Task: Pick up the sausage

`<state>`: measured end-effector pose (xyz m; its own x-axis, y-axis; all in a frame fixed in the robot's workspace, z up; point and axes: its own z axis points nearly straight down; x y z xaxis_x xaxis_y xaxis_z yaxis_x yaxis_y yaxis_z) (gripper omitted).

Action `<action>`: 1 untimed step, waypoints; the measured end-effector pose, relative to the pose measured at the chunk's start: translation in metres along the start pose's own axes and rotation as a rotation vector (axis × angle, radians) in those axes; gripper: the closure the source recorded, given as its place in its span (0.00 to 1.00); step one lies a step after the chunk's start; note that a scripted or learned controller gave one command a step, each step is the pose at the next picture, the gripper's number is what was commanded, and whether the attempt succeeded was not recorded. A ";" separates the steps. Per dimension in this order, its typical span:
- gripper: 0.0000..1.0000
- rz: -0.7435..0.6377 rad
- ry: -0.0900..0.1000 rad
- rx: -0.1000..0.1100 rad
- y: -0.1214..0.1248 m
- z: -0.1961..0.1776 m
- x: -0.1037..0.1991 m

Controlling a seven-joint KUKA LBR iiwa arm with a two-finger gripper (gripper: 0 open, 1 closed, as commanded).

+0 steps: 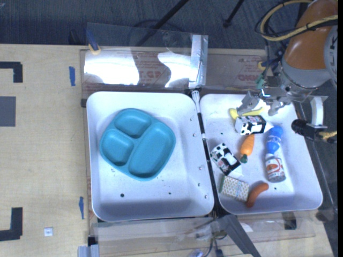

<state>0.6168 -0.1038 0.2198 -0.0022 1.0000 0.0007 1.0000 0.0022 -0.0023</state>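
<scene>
The sausage (256,193) is a short reddish-brown link lying at the front of the right bin (308,189), beside a patterned tan packet (235,187). My gripper (262,105) hangs over the back of that bin, well behind the sausage, above a yellow item (241,112) and a black-and-white toy (252,126). Its two fingers are spread apart with nothing between them.
The right bin also holds an orange carrot (246,145), a blue-capped bottle (274,154) and a second black-and-white cow toy (224,158). A blue sectioned plate (138,143) sits in the left bin (102,197). A shiny clear box (142,63) stands behind the bins.
</scene>
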 end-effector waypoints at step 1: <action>0.00 0.237 0.000 -0.002 -0.085 -0.142 0.103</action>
<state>0.5321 -0.0013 0.3617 0.2322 0.9727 0.0000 0.9727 -0.2322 0.0001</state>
